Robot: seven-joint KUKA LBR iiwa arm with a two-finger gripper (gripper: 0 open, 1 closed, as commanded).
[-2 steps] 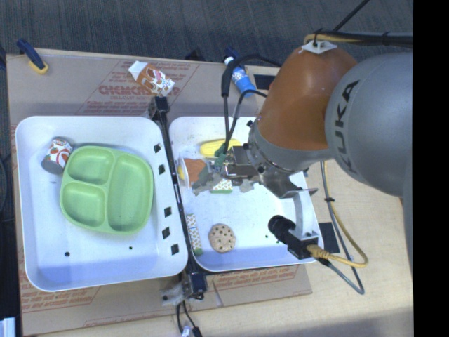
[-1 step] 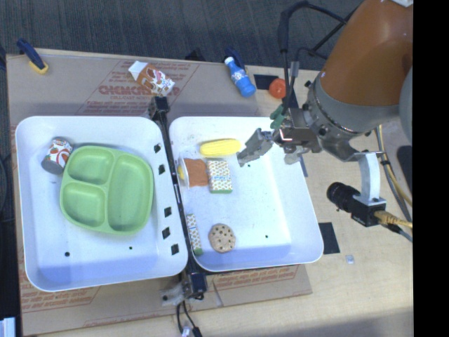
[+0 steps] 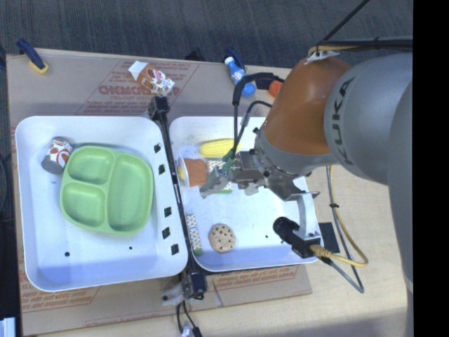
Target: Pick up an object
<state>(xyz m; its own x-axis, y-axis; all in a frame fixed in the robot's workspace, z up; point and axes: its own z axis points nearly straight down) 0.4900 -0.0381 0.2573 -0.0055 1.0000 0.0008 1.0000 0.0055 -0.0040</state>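
My gripper [image 3: 214, 181] hangs low in the right bin [image 3: 245, 255], at its left middle. It sits right against an orange-brown object [image 3: 195, 170], which lies partly under it. A yellow corn-like piece [image 3: 216, 147] lies just behind the gripper. A round cookie [image 3: 222, 237] rests nearer the bin's front, apart from the gripper. The grey arm with its orange band [image 3: 302, 111] covers the right bin's right half.
The left bin [image 3: 42, 258] holds a green divided plate [image 3: 107, 187] and a small can [image 3: 57, 153] at its back left corner. A thin patterned strip [image 3: 193, 234] lies by the right bin's left wall. A wrapped snack [image 3: 151, 79] lies on the cardboard behind the bins.
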